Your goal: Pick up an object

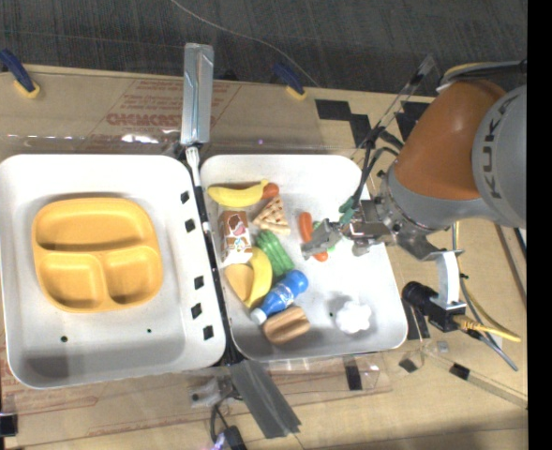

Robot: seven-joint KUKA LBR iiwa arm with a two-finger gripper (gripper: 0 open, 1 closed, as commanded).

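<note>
Toys [257, 251] crowd the right bin [374, 279]; left bin [13, 279] holds a yellow tray [96, 251].

2 white bins [13, 251]; left bin: 1 yellow divided tray [96, 251]. Right bin: 1 banana [238, 194], 1 blue bottle [281, 295], 1 white puff [353, 316].

Glossy yellow plastic tray [96, 251]

Arm [482, 148] cut off at right
</note>
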